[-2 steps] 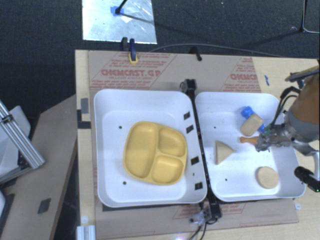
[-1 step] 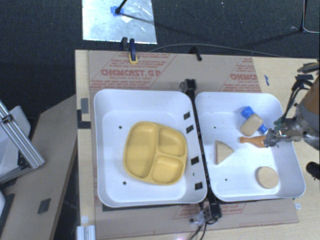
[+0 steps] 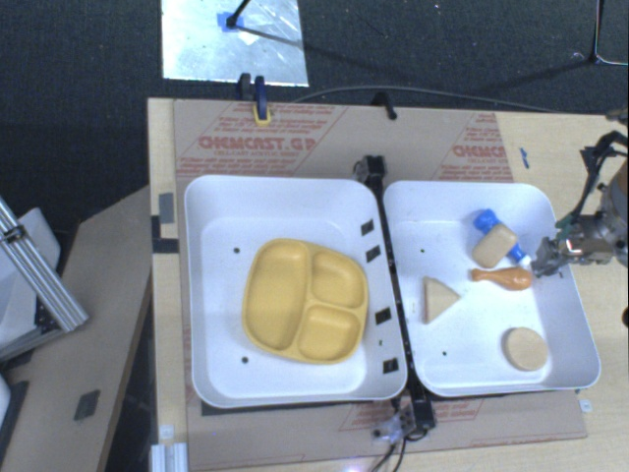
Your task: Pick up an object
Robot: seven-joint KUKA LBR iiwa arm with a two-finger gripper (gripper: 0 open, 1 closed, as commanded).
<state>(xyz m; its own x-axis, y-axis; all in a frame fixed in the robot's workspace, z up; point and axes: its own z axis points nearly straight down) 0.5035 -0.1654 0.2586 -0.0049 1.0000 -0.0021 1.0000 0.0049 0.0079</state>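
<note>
Dark carpet floor [image 3: 79,47] surrounded the wooden bench [image 3: 295,131]; a shiny metal sheet [image 3: 231,28] lay behind it, a tan side table [image 3: 88,313] at left.

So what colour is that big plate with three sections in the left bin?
Yellow. The plate shows best in the camera view, lying in the left bin.

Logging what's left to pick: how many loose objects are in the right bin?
4: bottle at back, drumstick beside it, wedge centre-left, round biscuit at front. None seems hidden.

the arm [image 3: 611,180] is being cut off by the right edge. the gripper [image 3: 550,255] is being blurred at the right bin's rim [image 3: 575,308], its fingers being too small to tell apart.
</note>
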